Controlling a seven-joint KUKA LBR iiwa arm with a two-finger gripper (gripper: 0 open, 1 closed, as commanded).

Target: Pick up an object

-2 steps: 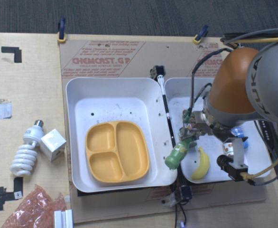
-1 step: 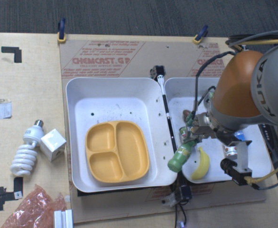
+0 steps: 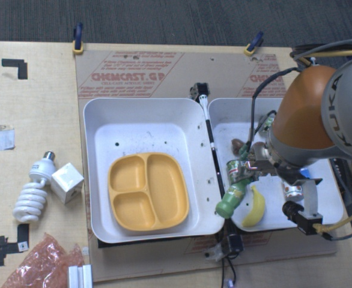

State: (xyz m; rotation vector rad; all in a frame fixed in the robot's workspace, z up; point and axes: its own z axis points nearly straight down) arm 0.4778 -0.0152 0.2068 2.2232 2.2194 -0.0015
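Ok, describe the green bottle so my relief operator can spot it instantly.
Find the right-hand white bin. Along its left wall, near the front, lies the green bottle, tilted, directly left of the yellow banana. It is the one solid green, bottle-shaped thing there.

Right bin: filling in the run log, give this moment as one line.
arm over right bin | bottle, banana in bin | plate in left bin | nothing seen held
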